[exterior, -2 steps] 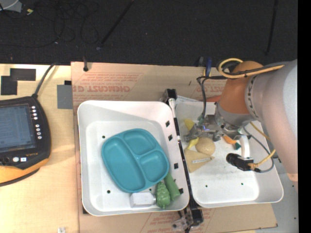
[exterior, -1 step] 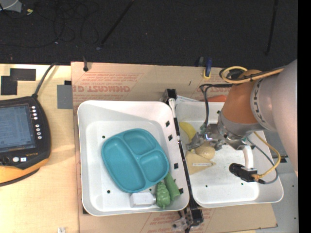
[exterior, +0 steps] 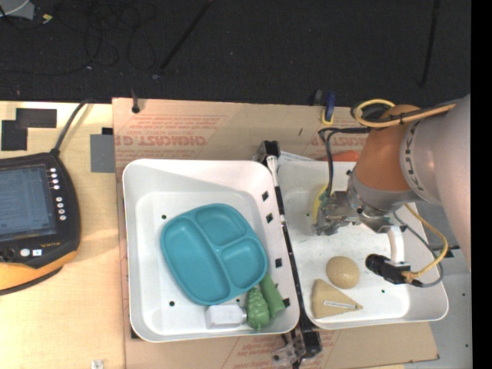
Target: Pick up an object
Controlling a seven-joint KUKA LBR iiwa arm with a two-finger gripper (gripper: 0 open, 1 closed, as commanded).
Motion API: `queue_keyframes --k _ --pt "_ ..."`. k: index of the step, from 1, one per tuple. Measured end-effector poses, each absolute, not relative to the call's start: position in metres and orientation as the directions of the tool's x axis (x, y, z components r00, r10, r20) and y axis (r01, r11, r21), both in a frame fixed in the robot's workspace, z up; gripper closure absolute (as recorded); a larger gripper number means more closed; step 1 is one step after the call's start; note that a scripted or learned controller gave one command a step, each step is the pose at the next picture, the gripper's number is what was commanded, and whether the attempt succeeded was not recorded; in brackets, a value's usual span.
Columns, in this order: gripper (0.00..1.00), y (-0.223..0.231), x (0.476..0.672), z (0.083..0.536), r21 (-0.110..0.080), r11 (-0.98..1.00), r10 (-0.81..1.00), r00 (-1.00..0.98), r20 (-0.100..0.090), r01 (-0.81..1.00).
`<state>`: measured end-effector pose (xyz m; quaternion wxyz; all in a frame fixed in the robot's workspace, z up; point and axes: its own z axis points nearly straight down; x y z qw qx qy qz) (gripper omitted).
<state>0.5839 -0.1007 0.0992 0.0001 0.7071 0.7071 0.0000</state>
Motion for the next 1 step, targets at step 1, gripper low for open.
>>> queue_keyframes --k 1 --pt "0.00 -0.1008 0.5839 0.0992 0.000 -0.001 1.000 0.001 0.000 1.000"
